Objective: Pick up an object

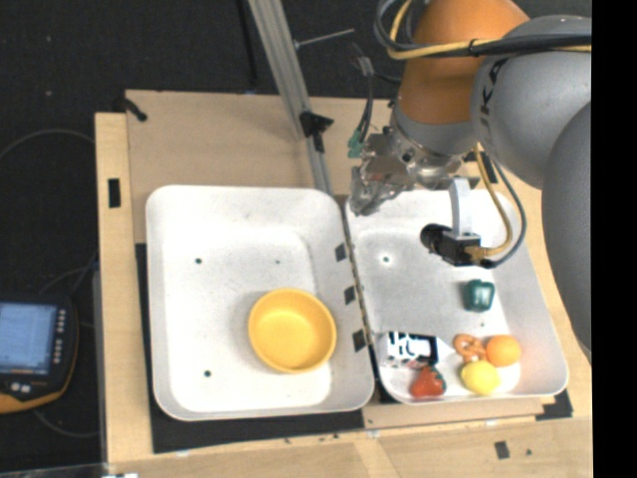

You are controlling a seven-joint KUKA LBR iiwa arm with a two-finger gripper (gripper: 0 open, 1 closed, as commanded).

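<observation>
Big grey KUKA arm (542, 88) sweeping in from the right, orange band bulging above the wrist, filling the upper right corner. Beneath it, the tan counter (219, 137), carrying two shallow white bins side by side. Left bin (199, 237) holding a single yellow bowl (292, 330), upright, sitting toward the near right part of its floor. Right bin (398, 267) bare across its middle, with the small items crowded along the near edge. Slanted metal rail (284, 68) running down from the top toward the seam between the bins. Handheld screen unit (30, 352) lying off the counter at far left, display lit blue.

Pincer (366, 199) hanging low over the far left corner of the right bin, just by the divider; tips blurred against the metalwork, so cannot tell whether clenched or released, and nothing visible between them. Black fitting (446, 242) dangling on cables just right of it.

Down to the small stuff, all well apart from the pincer: a black-and-white packet (410, 348), an orange fruit (504, 350), a yellow lemon-like fruit (481, 376), a green pepper-like piece (479, 295) standing alone farther up, a red strawberry-like piece (428, 382), and a small orange ring-shaped bit (466, 345) touching the orange fruit.
</observation>
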